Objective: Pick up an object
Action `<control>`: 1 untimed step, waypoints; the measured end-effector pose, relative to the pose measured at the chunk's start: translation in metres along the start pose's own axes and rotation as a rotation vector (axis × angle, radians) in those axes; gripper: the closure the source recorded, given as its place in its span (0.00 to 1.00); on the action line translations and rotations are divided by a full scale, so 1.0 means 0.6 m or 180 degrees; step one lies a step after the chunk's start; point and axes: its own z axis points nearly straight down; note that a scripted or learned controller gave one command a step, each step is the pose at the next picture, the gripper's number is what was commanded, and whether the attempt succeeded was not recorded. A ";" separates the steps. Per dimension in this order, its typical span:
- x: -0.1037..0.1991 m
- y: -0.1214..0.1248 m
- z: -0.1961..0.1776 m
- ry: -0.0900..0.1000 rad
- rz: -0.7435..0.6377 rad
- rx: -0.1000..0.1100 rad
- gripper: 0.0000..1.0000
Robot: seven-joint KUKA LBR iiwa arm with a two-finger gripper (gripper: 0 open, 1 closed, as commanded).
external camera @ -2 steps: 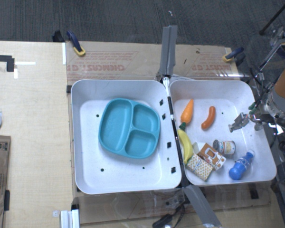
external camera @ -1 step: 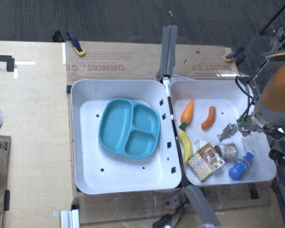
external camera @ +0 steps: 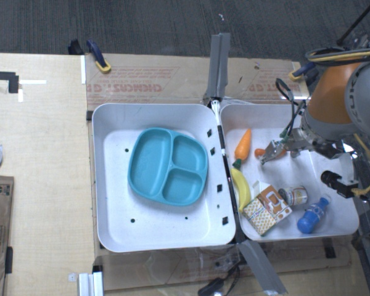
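Arm over the right bin (external camera: 348,227), with scattered objects below.
We saw the gripper (external camera: 266,156) at the bin's centre, its fingers slightly parted and holding nothing. The carrot (external camera: 243,144) lay just at its 9 o'clock, the banana (external camera: 240,189) at 7, the carton (external camera: 266,209) and can (external camera: 295,197) at 6, the blue bottle (external camera: 312,216) at 5.

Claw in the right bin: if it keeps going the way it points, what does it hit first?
Likely the carrot. The claw points left across the right bin, carrot next in line. Height is unclear, so it might pass above.
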 end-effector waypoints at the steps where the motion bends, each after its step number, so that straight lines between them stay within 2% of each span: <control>1: 0.038 0.116 -0.001 -0.0004 0.0444 -0.0001 0.00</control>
